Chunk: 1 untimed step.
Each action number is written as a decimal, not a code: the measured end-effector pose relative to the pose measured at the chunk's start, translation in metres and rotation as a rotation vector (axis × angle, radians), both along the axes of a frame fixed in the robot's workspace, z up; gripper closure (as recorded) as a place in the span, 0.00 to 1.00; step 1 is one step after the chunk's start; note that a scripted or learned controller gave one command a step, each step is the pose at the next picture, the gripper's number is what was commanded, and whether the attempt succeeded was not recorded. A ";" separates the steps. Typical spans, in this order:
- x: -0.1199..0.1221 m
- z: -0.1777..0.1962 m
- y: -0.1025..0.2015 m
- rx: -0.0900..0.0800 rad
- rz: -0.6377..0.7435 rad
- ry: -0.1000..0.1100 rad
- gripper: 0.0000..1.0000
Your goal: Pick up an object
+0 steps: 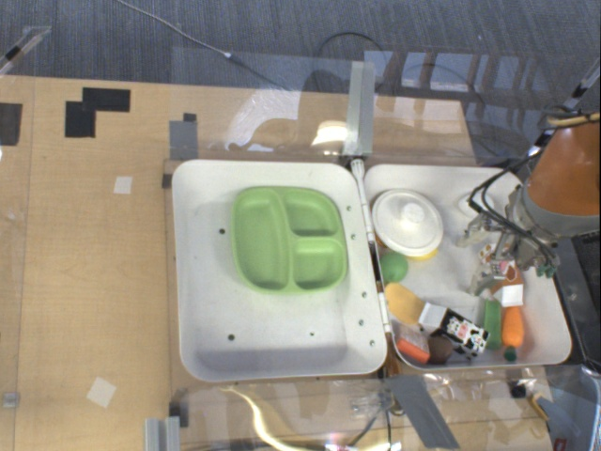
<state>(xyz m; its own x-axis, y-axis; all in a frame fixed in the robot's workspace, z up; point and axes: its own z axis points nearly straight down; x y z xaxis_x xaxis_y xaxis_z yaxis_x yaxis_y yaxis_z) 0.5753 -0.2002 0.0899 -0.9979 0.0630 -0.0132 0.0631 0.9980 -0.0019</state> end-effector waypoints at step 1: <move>-0.028 0.000 -0.001 0.003 -0.249 -0.004 0.00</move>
<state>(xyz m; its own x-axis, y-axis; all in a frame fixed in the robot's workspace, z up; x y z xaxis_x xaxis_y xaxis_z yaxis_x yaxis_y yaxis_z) 0.5469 -0.2007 0.0901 -0.9516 0.3069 -0.0166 0.3069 0.9517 0.0015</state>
